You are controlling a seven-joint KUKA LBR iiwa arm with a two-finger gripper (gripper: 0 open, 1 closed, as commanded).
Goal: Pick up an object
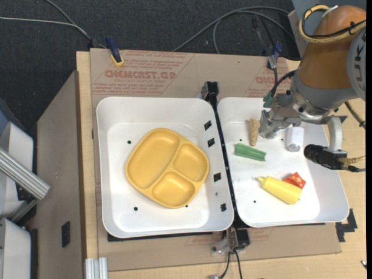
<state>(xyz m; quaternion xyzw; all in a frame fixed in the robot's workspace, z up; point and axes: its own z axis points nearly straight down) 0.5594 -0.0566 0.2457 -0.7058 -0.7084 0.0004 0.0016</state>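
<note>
The right bin [325, 211] holds a tan stick-shaped piece [254, 131], a green block [249, 151], a yellow bottle [279, 189], a small red item [296, 180] and a white cylinder [294, 138]. My gripper [269, 127] hangs low over the bin's back, just right of the tan piece and left of the white cylinder. A yellow divided plate [167, 167] lies in the left bin [110, 156].
A black divider with clips [220, 156] runs between the two bins. A black cable fitting [323, 154] juts from the arm over the right bin's right side. Cables lie on the dark floor behind the cardboard-covered bench [145, 68].
</note>
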